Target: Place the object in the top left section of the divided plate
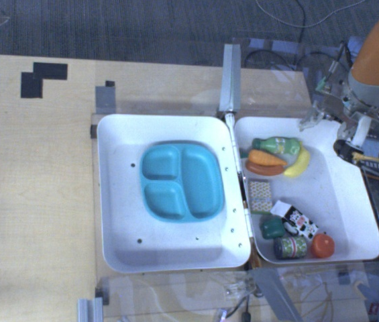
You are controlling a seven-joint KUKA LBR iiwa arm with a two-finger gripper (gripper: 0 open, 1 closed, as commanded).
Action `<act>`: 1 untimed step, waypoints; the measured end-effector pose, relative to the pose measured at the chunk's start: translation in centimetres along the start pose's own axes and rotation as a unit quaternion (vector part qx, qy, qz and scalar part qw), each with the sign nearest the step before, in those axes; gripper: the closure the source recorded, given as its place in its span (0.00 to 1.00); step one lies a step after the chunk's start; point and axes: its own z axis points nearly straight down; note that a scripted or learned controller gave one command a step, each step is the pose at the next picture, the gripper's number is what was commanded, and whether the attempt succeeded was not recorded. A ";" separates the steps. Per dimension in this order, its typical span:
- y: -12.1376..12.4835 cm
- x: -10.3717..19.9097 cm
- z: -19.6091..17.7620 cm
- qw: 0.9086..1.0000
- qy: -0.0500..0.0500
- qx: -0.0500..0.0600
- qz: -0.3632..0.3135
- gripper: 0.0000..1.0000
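Pincer [318, 118] hangs over the far corner of the right bin [350, 200], apart from every item. I cannot tell whether it is spread or pressed together, and nothing is seen gripped in it. The task's object is not named, so I judge it is one of the items waiting in this bin as a supply. Nearest are an orange ball [322, 245] and a small can [291, 247], then a cow-patterned box [301, 221], a dark green piece [272, 228] and a patterned square [260, 195]. Farther lie a carrot [267, 157], a banana [298, 164] and a green bottle [278, 144], touching each other. The blue divided plate [202, 180] sits in the middle of the left bin [119, 180], probably to be easy to reach; its top left section [160, 162] shows bare blue, so the picking is not yet done.
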 end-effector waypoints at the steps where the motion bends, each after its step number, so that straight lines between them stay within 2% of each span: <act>1: -8.2 -3.7 2.9 0.957 0.000 0.002 0.289 0.00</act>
